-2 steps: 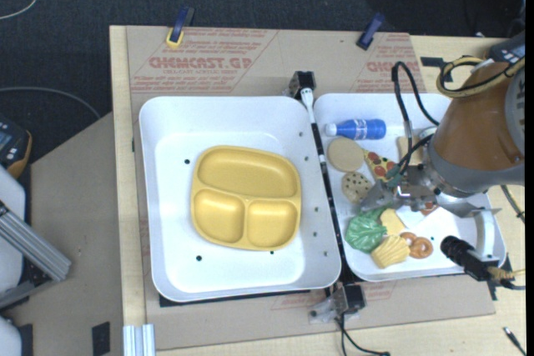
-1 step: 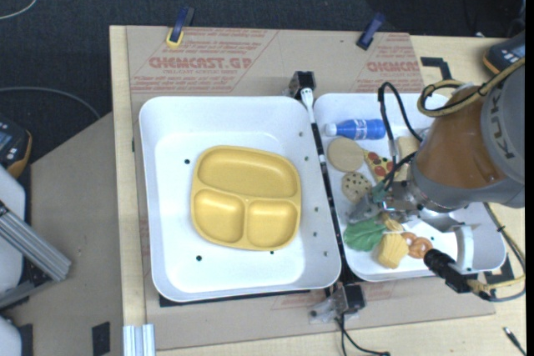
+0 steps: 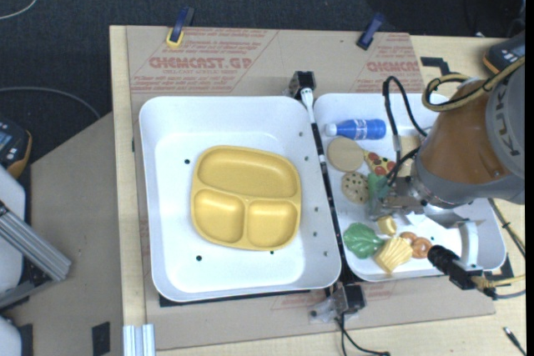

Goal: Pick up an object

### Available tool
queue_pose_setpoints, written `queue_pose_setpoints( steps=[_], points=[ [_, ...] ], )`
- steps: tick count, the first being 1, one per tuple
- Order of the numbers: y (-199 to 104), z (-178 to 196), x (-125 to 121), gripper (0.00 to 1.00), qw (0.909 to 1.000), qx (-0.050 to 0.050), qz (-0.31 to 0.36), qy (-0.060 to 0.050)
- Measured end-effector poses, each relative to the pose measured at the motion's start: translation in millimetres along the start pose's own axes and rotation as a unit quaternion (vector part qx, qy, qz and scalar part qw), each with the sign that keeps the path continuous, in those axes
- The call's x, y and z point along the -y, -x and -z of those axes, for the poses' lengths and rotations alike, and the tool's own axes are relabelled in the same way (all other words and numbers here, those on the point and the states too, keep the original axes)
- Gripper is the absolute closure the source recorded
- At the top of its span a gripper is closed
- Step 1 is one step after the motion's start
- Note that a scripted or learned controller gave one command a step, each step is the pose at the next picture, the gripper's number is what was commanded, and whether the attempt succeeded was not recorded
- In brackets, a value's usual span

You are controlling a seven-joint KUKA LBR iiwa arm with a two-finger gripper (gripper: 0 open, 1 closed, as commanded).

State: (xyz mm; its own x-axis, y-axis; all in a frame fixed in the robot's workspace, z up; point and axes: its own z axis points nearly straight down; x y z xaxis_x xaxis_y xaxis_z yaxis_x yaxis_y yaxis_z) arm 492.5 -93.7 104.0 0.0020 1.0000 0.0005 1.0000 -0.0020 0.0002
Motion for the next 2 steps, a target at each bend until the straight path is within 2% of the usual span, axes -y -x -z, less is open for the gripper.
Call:
queue_pose_setpoints(
  steps=[2],
  points=[
    [-2, 122, 5, 1.00, 1.0000, 0.001, 0.002, 0.004]
  ],
)
